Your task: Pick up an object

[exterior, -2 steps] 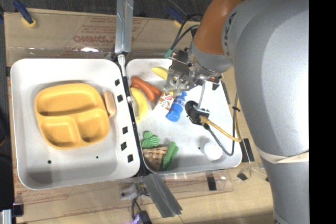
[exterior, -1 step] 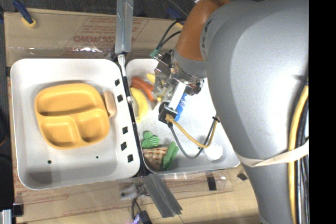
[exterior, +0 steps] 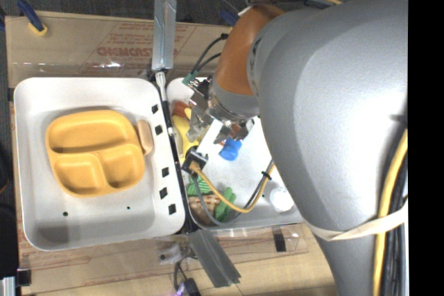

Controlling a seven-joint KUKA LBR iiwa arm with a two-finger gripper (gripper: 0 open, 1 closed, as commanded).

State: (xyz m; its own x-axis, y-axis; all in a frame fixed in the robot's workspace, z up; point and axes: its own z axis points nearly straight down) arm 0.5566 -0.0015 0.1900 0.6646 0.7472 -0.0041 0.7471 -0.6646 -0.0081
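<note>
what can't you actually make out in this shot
- Right bin: the grey arm covers most of it in the camera view, so much of its contents stay hidden.
- Gripper: wrist hardware and cables crowd it; its state and any hold are unreadable.
- Green items and yellow piece: partly covered, too small to identify.
- Blue object: partly under the wrist.
- Left bin: the yellow divided tray hides the floor beneath it.

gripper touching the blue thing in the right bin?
Cannot tell. In the camera view the gripper sits right above the blue thing and overlaps it from this slant, so neither contact nor a gap shows plainly.
</note>
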